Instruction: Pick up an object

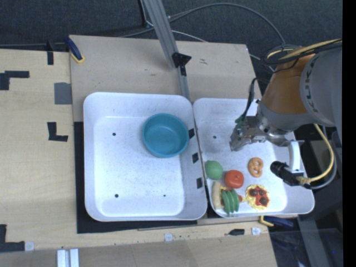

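Observation:
My gripper (240, 141) hangs over the middle of the right bin (219, 113), above bare bin floor. Below it, toward the bin's near edge, lie several toy foods: a green round piece (213, 169), a red tomato (234, 178), a small pretzel (255, 166), a green pepper (230, 199) lying on a yellow piece (216, 192), and a yellow slice with red dots (257, 197). Nothing is visible between the fingers. A blue bowl (165, 135) sits in the left bin (111, 166) near its far right corner.
A grey pole (164, 29) slants down from the top to the gap between the bins. Cables (222, 10) run across the dark floor behind the bench. The arm's orange band (286, 88) and grey body fill the right side above the bin.

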